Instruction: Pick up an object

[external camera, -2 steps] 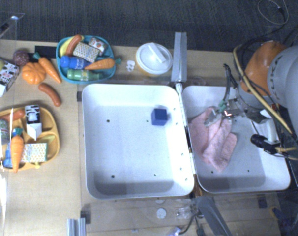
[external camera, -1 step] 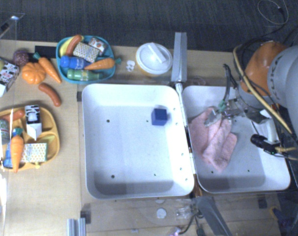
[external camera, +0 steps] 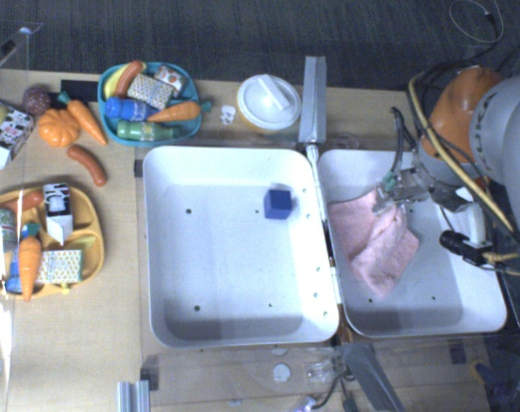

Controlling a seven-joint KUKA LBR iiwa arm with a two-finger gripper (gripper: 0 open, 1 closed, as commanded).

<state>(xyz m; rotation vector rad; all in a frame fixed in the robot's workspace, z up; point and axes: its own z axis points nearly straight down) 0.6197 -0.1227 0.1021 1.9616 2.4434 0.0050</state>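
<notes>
A pink cloth [external camera: 376, 245] lies crumpled in the left half of the right bin [external camera: 432, 316]. Its upper right corner is pulled up to my gripper [external camera: 394, 196], which is shut on that corner. The arm's orange band [external camera: 462, 110] and grey wrist hang over the bin's far right side. A small blue cube [external camera: 278, 202] sits alone in the left bin [external camera: 234, 337], near its far right corner and well left of the gripper.
On the bench to the left are a blue bowl [external camera: 148, 106] of toy food, a yellow plate [external camera: 41, 243] of toy food, a toy pumpkin [external camera: 57, 127] and a toy sausage [external camera: 87, 164]. A white lidded tub [external camera: 269, 101] stands behind the left bin. Cables [external camera: 479, 251] trail beside the gripper.
</notes>
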